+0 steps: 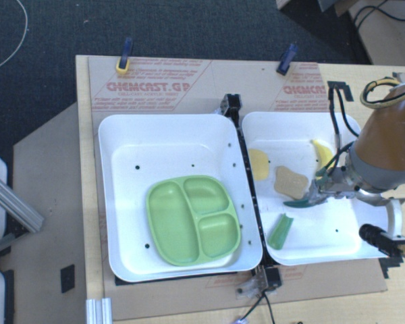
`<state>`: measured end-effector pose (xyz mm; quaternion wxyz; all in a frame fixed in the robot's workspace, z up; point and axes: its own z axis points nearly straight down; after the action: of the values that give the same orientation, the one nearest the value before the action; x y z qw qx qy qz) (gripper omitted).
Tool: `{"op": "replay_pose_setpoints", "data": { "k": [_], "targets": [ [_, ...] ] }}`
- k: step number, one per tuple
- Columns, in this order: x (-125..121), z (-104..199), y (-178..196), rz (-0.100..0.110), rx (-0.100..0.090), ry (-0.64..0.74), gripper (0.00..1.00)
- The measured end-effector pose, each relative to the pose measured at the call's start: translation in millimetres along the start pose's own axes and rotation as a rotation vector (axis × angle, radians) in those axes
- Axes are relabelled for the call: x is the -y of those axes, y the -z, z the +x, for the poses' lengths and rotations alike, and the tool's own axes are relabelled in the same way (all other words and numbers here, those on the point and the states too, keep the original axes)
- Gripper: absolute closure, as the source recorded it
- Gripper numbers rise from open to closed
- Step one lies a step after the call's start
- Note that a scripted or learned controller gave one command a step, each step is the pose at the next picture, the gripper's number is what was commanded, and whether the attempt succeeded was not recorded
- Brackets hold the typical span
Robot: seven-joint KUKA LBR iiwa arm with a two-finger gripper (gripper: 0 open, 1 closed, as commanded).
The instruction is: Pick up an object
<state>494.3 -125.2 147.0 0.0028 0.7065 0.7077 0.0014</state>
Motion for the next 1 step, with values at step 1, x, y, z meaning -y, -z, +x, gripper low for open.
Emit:
{"op": "replay_pose_setpoints", "data": {
  "k": [1],
  "targets": [
    [-2.8, 7.9, 56.2, 0.005, -0.001, -0.001, 1.00]
  ]
}}
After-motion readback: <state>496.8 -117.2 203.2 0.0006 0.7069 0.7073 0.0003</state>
